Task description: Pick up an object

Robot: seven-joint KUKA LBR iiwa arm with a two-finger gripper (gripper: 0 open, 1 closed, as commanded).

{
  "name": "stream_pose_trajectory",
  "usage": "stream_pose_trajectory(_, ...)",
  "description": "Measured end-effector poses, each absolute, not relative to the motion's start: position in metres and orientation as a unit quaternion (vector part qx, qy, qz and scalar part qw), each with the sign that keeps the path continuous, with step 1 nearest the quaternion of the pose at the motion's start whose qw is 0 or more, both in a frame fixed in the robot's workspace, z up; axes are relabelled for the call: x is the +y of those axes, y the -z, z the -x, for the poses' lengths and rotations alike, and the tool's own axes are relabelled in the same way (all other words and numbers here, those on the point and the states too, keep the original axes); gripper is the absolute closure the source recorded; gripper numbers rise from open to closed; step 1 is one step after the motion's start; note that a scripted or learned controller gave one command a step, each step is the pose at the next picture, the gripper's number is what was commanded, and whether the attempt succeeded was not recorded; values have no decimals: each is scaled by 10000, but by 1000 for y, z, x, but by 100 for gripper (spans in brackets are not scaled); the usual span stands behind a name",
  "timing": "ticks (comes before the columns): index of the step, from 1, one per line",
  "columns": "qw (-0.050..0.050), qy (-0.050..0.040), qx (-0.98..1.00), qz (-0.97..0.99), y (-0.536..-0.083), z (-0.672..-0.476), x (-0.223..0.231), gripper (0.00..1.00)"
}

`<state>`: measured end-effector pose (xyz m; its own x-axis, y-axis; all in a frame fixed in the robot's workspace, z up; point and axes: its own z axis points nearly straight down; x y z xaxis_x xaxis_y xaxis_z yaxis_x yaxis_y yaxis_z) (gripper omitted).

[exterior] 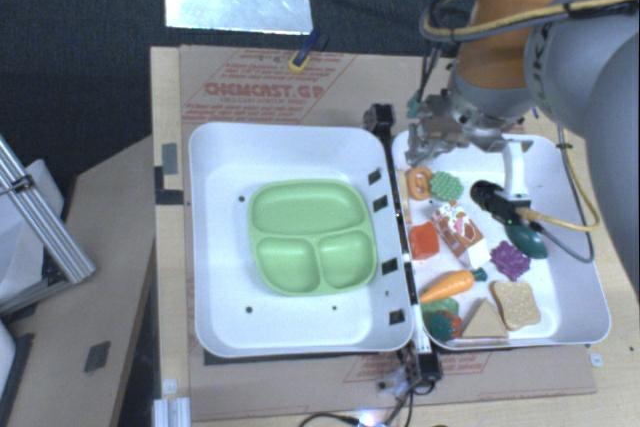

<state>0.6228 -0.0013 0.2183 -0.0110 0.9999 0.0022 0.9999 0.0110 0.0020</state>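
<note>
The grey arm (590,45) comes in from the right, its orange band (515,20) high over the far edge of the right bin (585,300). Below the band the wrist bends down, and the hand (422,145) hangs over that bin's far left corner, close to the wall it shares with the left bin (215,165). The hand is a dark, blurred tangle of metal, so I cannot tell whether it is apart or together, and nothing can be seen gripped in it.

The things to pick up all lie in the right bin, crowded along its left half. Nearest the hand is an orange ring (418,182), with a green disc (447,186) just beside it. Nearer the camera come a red and white box (458,226) and a red block (424,240), touching or nearly so. A carrot (447,284) lies slantwise below them. To the right are purple grapes (510,260), a teal piece (528,241) and a bread slice (515,303). In the near left corner a green and red lump (443,321) sits against a tan wedge (482,320); both are too small to name.

The left bin holds a green divided plate (305,235), well apart from the hand. Both bins rest on printed cardboard (270,85) on the counter (110,205).

The arm's upper part is cut off at the right edge.
</note>
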Motion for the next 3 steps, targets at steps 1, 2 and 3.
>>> stream_pose_trajectory(1, -1, 19, -7108, 7034, -232, -627, 59, 100)
stream_pose_trajectory(2, -6, 11, -7089, 7053, -234, -634, 52, 100)
stream_pose_trajectory(3, -1, -1, -7092, 7050, -216, -636, 56, 100)
